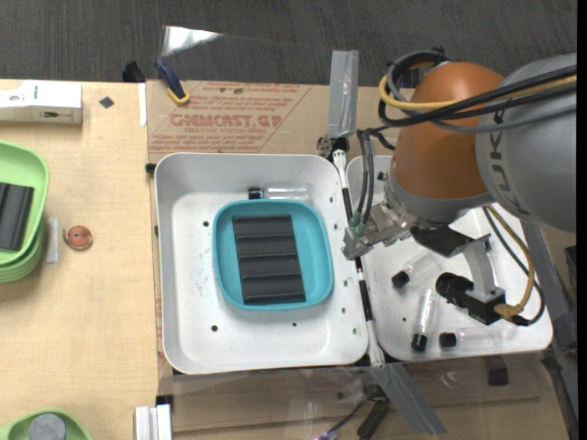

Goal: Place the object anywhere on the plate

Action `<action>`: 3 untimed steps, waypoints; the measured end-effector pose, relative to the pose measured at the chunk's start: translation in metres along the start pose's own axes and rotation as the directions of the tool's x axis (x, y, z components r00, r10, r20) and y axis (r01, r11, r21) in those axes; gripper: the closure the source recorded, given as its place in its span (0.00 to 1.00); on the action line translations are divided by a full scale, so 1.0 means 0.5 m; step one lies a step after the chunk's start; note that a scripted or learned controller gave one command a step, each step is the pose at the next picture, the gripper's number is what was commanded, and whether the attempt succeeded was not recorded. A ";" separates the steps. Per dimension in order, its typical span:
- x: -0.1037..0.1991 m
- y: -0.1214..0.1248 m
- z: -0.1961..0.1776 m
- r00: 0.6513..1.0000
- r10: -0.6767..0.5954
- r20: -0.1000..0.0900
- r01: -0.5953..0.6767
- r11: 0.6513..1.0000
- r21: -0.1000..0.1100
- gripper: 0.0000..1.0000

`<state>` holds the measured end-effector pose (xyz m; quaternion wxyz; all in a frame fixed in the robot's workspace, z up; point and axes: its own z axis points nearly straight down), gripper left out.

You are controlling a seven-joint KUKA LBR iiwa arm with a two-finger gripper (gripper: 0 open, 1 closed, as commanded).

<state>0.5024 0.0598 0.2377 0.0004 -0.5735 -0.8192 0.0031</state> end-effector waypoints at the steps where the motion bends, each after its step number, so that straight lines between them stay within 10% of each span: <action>1: 0.033 -0.003 0.094 0.952 -0.307 -0.002 0.307 0.952 -0.003 1.00; 2: 0.033 -0.003 0.094 0.952 -0.307 -0.002 0.307 0.952 -0.003 0.00; 3: -0.057 -0.039 0.094 0.957 -0.291 -0.002 0.291 0.957 -0.004 0.00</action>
